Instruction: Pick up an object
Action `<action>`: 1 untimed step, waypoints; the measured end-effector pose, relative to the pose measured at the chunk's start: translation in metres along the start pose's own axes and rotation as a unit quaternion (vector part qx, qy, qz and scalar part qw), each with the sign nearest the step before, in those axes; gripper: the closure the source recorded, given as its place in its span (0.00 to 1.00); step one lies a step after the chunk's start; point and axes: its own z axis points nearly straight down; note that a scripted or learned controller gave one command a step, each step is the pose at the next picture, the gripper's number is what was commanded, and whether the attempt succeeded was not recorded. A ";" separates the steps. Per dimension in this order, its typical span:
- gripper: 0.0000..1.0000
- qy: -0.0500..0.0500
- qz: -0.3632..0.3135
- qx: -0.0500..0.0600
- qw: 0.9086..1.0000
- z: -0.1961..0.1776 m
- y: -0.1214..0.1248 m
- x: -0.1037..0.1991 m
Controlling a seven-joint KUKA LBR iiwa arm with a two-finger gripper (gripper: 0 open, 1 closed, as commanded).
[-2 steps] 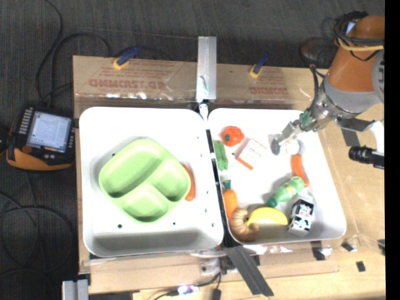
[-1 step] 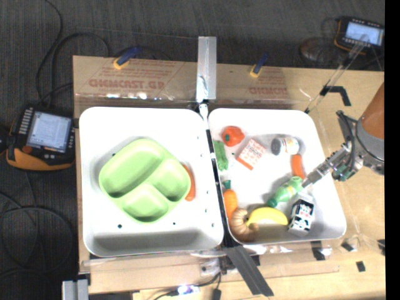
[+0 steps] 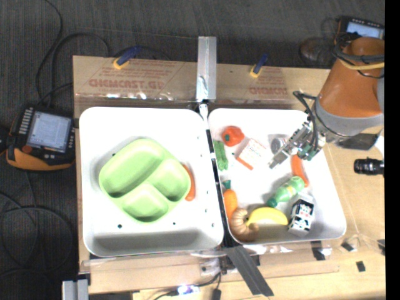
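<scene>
Now hand point(image 3: 282, 153) | fingers unclear | over right bin's point(image 3: 325, 186) bare middle | carrot point(image 3: 298, 168) beside.

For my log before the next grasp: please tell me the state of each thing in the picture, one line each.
gripper: low over the right bin, nothing seen between its fingers
green tray: lying in the left bin
banana: lying by the right bin's near wall
green bottle: lying on its side
tomato: resting untouched

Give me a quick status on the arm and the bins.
Hand low in right bin, nothing seen held. Nearest: orange carrot, green bottle. Green tray in left bin.
</scene>
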 end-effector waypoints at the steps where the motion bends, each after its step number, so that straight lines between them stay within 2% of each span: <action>1: 1.00 0.001 -0.025 0.001 1.000 -0.025 0.020 0.103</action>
